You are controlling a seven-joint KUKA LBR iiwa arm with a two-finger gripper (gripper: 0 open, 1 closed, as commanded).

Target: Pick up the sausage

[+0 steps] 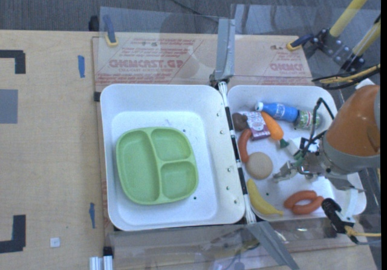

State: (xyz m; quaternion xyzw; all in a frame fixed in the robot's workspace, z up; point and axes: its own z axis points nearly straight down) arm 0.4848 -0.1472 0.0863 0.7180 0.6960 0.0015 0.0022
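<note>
The sausage [304, 201] is a plump orange-red link lying near the front of the right bin [273, 90], close to the right wall. My gripper [292, 169] hangs over the middle of that bin, just behind and slightly left of the sausage, and nothing of the sausage is in its grasp. The grey arm with its orange band [360, 129] reaches in from the right and covers the bin's right side.
In the right bin are a banana [262, 201], a beige ball [260, 164], a thin curved red piece [243, 144], a carrot [275, 127], a blue bottle [280, 110] and a small packet [259, 125]. The left bin [115, 102] holds a green divided plate [157, 164].
</note>
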